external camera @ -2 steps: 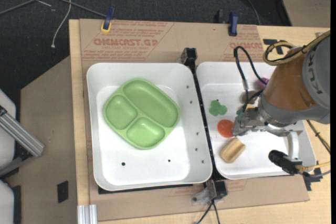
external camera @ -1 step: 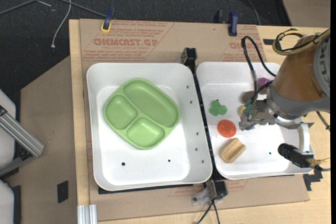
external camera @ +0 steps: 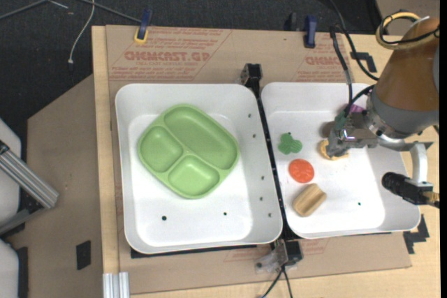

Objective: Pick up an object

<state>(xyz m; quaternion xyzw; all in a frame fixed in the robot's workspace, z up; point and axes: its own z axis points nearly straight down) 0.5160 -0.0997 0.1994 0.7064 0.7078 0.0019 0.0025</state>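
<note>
The gripper [external camera: 338, 142] is seen low in the right bin [external camera: 370, 216], directly over a small tan piece [external camera: 335, 151] at its tip; whether it is spread or pressed together cannot be told. A green toy [external camera: 290, 144], a red disc [external camera: 302, 170] and a tan block [external camera: 309, 199] are found nearby. A green divided plate [external camera: 188, 151] is held in the left bin [external camera: 140, 220].

In the right bin [external camera: 363, 220] I see a small green leafy piece [external camera: 290, 144], an orange-red round piece [external camera: 302, 170] just below it, and a tan bread-like roll [external camera: 309, 199] lying tilted nearer me. A pale tan item [external camera: 334, 152] sits partly hidden beside them.
</note>
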